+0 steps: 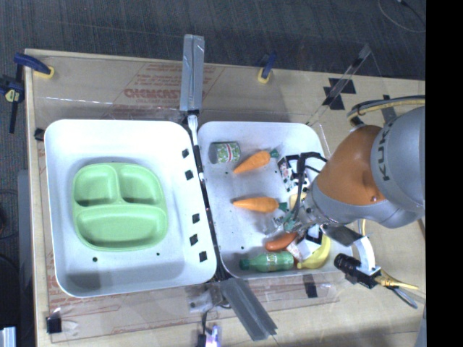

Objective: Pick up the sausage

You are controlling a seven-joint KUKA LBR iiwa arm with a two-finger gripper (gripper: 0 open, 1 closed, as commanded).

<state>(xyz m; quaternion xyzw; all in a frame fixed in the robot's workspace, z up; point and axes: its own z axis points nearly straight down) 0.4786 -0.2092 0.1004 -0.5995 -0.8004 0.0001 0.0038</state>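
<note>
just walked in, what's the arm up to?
The arm is reaching into the right bin, with its gripper down at the sausage near the bin's front edge. Whether it has a grip is unclear. A green bottle, banana, two carrots and a can lie around. The left bin holds a green tray.

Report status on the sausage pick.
Gripper low in right bin, over sausage. Sausage on bin floor. Bottle, banana crowd it.

grey kuka arm [401, 165] at right of frame, rounded casing with dark lettering, broad orange band [349, 170] above wrist. black cables loop at wrist. metal claw [295, 226] parts small, detail hard to make out.
</note>
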